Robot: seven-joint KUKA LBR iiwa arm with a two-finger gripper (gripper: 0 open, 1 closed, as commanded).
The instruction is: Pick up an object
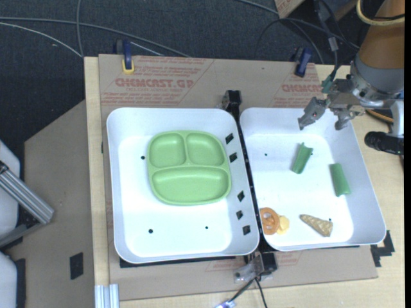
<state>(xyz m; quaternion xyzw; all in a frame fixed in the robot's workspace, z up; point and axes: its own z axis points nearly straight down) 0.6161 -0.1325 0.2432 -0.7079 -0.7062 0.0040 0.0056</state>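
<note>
**A:** Where is the gripper, and is it carrying anything?

**B:** The gripper (326, 115) hangs above the far edge of the right bin (276, 128), its two fingers spread apart with nothing between them. The grey arm with its orange band reaches in from the far right.

**A:** What can it pick up?

**B:** Four small things lie in the right bin. A green block (300, 158) sits near the middle, just nearer than the gripper. A second green piece (340, 178) lies toward the right wall. A pretzel-like orange piece (272, 221) and a tan wedge (318, 224) rest along the near edge, a little apart.

**A:** How should the grasp go?

**B:** The middle green block looks the closest choice (it also has free floor all round). I would line the fingers across its narrow width, descend straight, and close only once both fingers straddle it. The piece by the right wall risks a finger striking the bin wall.

**A:** And the surroundings?

**B:** The left bin (128, 223) holds a green divided plate (189, 167). Both bins sit on a brown board (186, 76) clamped at its far edge, over dark carpet with loose cables.
</note>
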